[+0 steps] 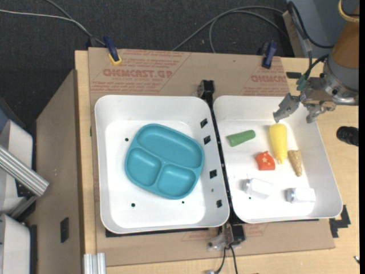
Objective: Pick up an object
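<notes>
Camera view: gripper (pixel 298 112) hangs over right bin (pixel 328 170), upper edge, fingers spread apart, nothing between them. Nearest obj. = yellow piece (pixel 278 141), just below and slightly left of gripper; long axis runs approx. top-to-bottom of view. Cone (pixel 295 162) beside it, red piece (pixel 265 161) to its left, green piece (pixel 240 137) farther left. Est.: short descent needed, fingers straddling the narrow width.

A dark grey carpeted floor (pixel 171 10) fills the top, with thin cables (pixel 51 13) looping across it. A tan wooden bench (pixel 54 153) carries a brown cardboard sheet (pixel 171 67) printed with red lettering, held at its far edge by a blue and yellow clamp (pixel 112 50) and a blue clamp (pixel 268 54). An aluminium rail (pixel 20 167) slants at the left. Light is even
</notes>
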